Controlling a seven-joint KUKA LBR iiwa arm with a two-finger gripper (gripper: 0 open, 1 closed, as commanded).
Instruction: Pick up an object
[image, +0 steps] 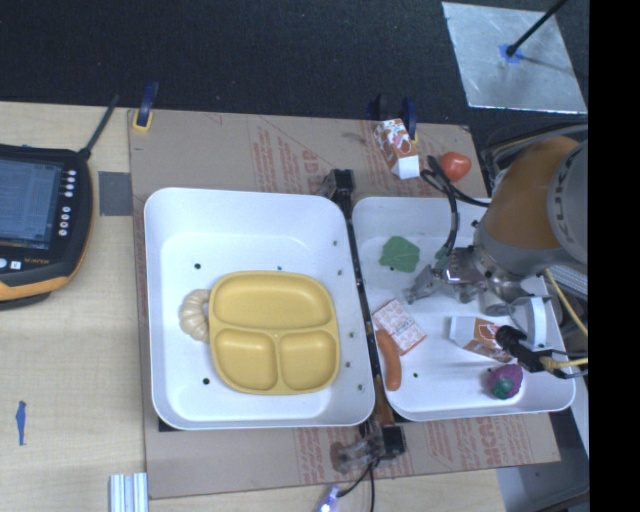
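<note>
My gripper (432, 284) hangs over the middle of the right bin (440, 402), reaching in from the right below the grey and orange arm (530, 205). Just up and left of it lies a green object (400, 253). A small red-and-white packet (398, 325) sits below and left of it. An orange sausage-shaped piece (390, 360) lies along the bin's left wall. Right of the gripper are a white and orange carton (478, 335) and a purple object (503, 381). I see nothing held by the gripper.
The left bin (170, 240) holds a yellow divided plate (273, 330) and a beige ridged object (195, 313) at its left side. A small carton (397, 145) and a red ball (455, 165) lie behind the right bin. A pendant (35, 220) rests far left.
</note>
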